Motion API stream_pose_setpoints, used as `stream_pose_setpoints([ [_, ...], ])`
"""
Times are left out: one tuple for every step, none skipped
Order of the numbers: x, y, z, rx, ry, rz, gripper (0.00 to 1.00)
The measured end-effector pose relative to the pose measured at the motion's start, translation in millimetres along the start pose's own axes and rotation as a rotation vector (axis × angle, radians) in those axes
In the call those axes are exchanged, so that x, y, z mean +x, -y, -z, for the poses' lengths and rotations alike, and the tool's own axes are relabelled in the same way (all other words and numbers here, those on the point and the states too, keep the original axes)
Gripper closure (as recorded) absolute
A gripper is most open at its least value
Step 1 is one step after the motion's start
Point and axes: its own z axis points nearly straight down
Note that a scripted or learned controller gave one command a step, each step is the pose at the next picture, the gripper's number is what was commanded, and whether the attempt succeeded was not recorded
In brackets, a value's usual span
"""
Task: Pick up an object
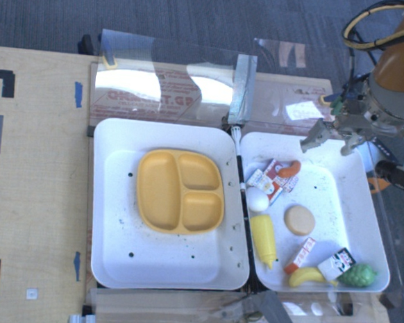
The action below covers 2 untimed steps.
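Note:
My gripper (329, 143) hangs over the far rim of the right bin (366, 198), fingers spread open with nothing between them. Below it in that bin lie a red and white carton (268, 180) with an orange sausage-like piece (289, 169) on it, a white egg (257, 201), a yellow bottle (263, 239), a tan round biscuit (299, 219), a red and white tube (303, 254), a small banana (306, 276), a black and white box (337, 263) and a green broccoli (358, 275). The carton is the nearest, well to the gripper's front left.
The left bin (108, 206) holds a yellow divided plate (181, 190). Clear plastic panels (194, 87) stand behind both bins. A ridge (241, 195) separates the two bins. The arm (397, 75) with its cables fills the upper right.

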Motion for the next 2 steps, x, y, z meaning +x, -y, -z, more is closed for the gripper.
stream_pose_setpoints([
  [24.1,-29.1,-86.4,0.007,-0.001,-0.292,0.0],
  [-4.8,-33.2,-181.8,-0.003,-0.001,-0.602,0.0],
])
